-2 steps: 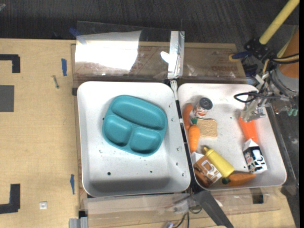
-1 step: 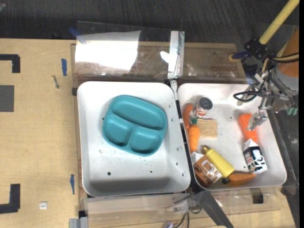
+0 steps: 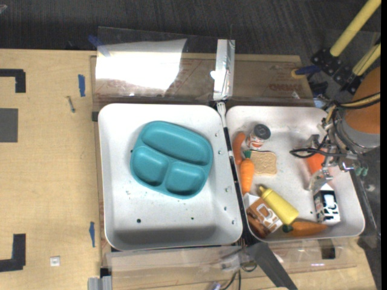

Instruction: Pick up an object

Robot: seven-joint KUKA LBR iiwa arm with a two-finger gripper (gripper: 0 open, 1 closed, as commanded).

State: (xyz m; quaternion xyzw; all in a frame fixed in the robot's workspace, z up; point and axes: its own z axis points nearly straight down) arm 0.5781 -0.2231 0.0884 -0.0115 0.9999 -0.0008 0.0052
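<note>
Arm (image 3: 363, 122) is cut off by the right edge, I only get the orange band and wrist. Gripper (image 3: 321, 177) sits low over the right bin (image 3: 290, 112) in a tangle of cables; can't tell its finger state. An orange thing (image 3: 314, 162) is half hidden behind it, can't ID. Carton (image 3: 327, 205) label too small to read. Bottle (image 3: 279, 205) covers part of the brown packet (image 3: 263, 213). Yellow poles (image 3: 361, 18) run out top right.
</note>
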